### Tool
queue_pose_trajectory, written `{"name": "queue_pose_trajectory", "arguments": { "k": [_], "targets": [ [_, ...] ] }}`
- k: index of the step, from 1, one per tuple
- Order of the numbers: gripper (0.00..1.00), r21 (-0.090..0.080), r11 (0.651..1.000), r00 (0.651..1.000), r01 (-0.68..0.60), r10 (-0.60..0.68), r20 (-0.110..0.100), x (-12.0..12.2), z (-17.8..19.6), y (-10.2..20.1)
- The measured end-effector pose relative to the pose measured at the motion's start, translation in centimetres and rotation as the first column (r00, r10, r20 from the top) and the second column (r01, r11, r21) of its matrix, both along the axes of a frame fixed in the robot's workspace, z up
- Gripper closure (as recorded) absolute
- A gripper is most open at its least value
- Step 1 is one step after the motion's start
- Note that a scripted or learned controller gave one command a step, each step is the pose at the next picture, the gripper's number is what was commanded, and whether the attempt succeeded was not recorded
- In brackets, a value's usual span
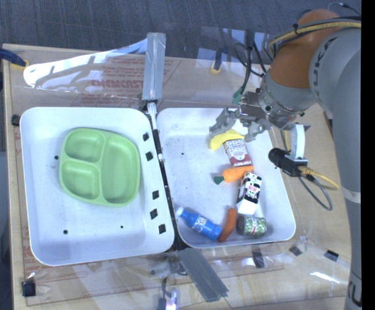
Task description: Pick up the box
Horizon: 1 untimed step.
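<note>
From the overhead camera you see the pincer (244, 123) low over the far end of the right bin (174, 173), its fingers spread apart and grasping nothing; just beneath and between them lie a banana (221, 139) and the red box (236, 151), touching each other; the box lies flat, its near end close to a carrot (235, 174); so your likeliest fault is a grip that closes on the banana instead, or takes both and drops one; the cause would be the crowding, since nothing separates the two; a second risk is the box slipping, for its faces look smooth and printed, and a pinch across its long edge may twist it; further down you have a cow-patterned carton (249, 192), a dark can (251, 225), a blue bottle (199, 225) and a reddish sausage shape (229, 224), all clear of the grip; the bin is glossy white plastic with rounded corners, so a nudged thing will slide; the left bin (32, 192) holds a green tray (100, 166), matte, divided in three; the surface (110, 76) beyond is pale and taped.
</note>
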State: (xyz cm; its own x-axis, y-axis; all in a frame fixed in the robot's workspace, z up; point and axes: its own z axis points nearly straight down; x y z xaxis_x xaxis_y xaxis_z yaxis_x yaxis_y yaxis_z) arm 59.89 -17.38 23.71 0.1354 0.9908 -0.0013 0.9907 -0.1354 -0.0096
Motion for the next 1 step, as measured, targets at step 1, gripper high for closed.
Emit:
{"name": "queue_pose_trajectory", "arguments": {
  "k": [1],
  "targets": [
    [0.00, 0.000, 0.998, 0.998, 0.063, -0.063, 0.002, 3.44, -3.81, -2.06]
  ]
}}
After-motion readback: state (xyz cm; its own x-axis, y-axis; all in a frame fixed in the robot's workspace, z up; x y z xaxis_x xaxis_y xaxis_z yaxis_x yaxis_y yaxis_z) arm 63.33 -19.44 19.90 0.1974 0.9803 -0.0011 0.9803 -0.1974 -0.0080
